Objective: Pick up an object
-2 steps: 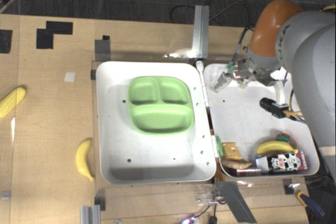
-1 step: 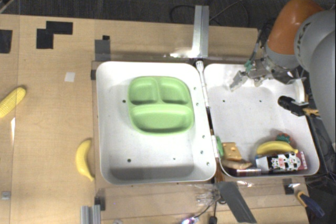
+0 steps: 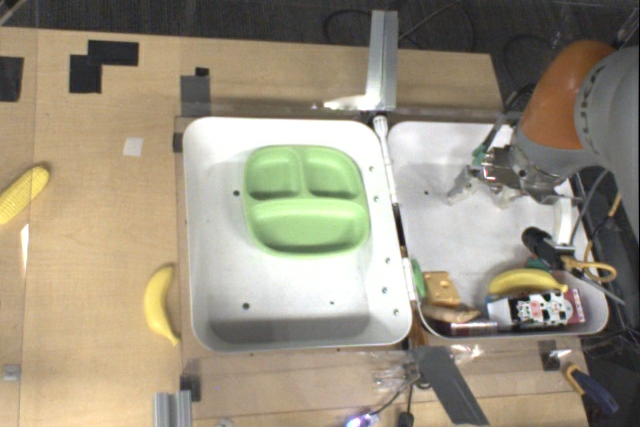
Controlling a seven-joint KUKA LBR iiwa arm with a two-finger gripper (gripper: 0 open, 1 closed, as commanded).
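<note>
My gripper (image 3: 482, 192) hangs over the upper part of the right bin (image 3: 430, 155), open, with nothing between its fingers. Below it, at the bin's near end, lie a yellow banana (image 3: 525, 281), a white packet with red and black print (image 3: 545, 310), a brown toast-like piece (image 3: 441, 292) and a dark bar (image 3: 463, 317). The gripper is well apart from all of them, up and to the left of the banana. A green divided plate (image 3: 303, 198) lies in the left bin (image 3: 215, 245).
On the wooden bench left of the bins lie a second banana (image 3: 160, 303) and a yellow corn cob (image 3: 22, 194). A metal post (image 3: 383, 60) stands behind the wall between the bins. The arm's orange band (image 3: 560, 105) is at the right.
</note>
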